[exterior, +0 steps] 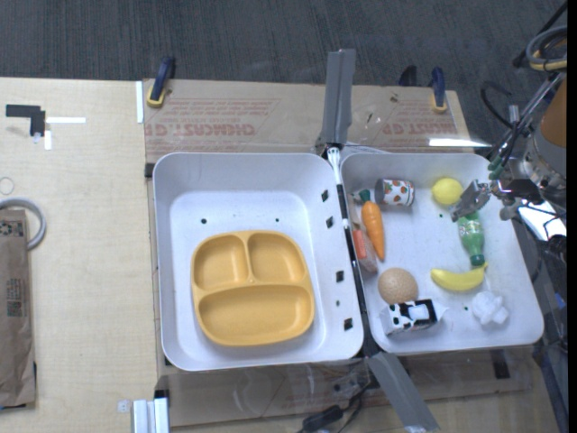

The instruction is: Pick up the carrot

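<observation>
The carrot (373, 230) lies in the right bin (527, 289), close to its left wall, with the little can (395, 192) just beyond it and the brown ball (398, 285) nearer to us. The gripper (471, 202) is over the far right part of that bin, between the lemon (446, 191) and the green bottle (471, 238). I cannot tell if it is open or closed. Nothing looks picked up yet, so this seems like the reaching step. Next, the gripper should move left to the carrot, go down, and squeeze it.
</observation>
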### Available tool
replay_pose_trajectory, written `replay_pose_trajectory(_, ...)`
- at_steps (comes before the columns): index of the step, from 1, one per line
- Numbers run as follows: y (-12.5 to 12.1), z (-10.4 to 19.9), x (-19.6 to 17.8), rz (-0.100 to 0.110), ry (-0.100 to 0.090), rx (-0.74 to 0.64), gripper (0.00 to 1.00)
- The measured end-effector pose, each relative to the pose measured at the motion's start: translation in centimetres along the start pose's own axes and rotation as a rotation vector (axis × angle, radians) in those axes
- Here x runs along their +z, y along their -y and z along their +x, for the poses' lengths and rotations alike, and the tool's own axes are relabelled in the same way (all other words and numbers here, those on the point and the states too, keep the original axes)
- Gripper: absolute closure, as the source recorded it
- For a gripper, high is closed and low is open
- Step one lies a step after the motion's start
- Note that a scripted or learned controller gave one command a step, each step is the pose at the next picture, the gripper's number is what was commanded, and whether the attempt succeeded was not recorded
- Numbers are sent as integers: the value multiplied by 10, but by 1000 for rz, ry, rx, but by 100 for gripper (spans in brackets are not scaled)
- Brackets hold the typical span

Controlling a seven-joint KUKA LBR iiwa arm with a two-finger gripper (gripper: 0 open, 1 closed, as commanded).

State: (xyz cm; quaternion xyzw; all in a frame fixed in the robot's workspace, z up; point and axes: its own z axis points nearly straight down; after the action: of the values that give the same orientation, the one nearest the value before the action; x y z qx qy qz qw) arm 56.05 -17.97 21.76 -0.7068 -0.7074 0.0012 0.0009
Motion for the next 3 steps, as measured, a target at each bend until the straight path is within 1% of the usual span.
replay_pose_trajectory(1,46,44,9,-1,0,-405,0)
replay_pose_trajectory(2,5,76,42,0,1,-73,0)
replay_pose_trajectory(3,50,103,28,1,0,-116,0)
